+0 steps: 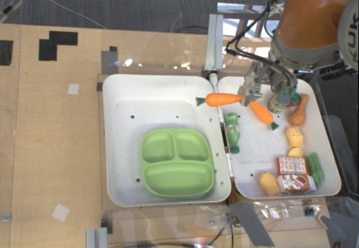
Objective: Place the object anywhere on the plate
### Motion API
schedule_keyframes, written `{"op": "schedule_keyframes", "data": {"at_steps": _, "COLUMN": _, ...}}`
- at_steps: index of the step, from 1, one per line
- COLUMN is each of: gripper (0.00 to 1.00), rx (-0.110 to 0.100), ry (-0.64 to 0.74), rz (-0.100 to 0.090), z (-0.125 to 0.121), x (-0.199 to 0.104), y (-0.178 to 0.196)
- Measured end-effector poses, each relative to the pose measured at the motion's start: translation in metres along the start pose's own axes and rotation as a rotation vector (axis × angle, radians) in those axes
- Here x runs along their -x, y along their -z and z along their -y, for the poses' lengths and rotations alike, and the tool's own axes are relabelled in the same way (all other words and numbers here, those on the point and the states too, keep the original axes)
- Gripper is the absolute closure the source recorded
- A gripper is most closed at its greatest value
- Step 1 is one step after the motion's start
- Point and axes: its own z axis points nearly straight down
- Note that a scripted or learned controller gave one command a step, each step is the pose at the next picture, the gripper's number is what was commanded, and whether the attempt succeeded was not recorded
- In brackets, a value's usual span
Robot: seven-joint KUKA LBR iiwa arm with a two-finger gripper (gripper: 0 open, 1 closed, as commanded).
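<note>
Claw [247, 95] at the end of the grey and orange arm is clamping the thick end of a toy carrot [222, 99], which is hanging level above the seam between the two white bins, its green tip pointing left. Judging from this, the carrying step is under way: the carrot is sitting well up and right of the green plate [177, 162], which is lying in the lower middle of the left bin [120, 129] with three hollows. To do this well, the arm is needing to travel left and toward the viewer, keep the carrot level, and lower close over any hollow before letting go, since a round carrot dropped from height is likely to roll off. Nothing is lying between carrot and plate except the raised bin rims, so height matters while crossing. Around it, the right bin [322, 129] is holding a second carrot [262, 114] just below the claw, a green vegetable [232, 133] near the seam, a brown pear-shaped piece [299, 110], a yellow corn-like piece [294, 137], small cartons [294, 174], a green pod [314, 167] and a yellow lump [269, 183].
</note>
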Motion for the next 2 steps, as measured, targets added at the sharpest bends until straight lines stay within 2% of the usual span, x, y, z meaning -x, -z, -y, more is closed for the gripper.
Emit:
{"op": "schedule_keyframes", "data": {"at_steps": 1, "gripper": 1.0, "rx": 0.002, "ry": 0.162, "rz": -0.002, "z": -0.0471, "x": -0.0444, "y": -0.0385}}
{"op": "schedule_keyframes", "data": {"at_steps": 2, "gripper": 0.0, "rx": 0.002, "ry": 0.16, "rz": -0.001, "z": -0.0463, "x": -0.044, "y": -0.038}}
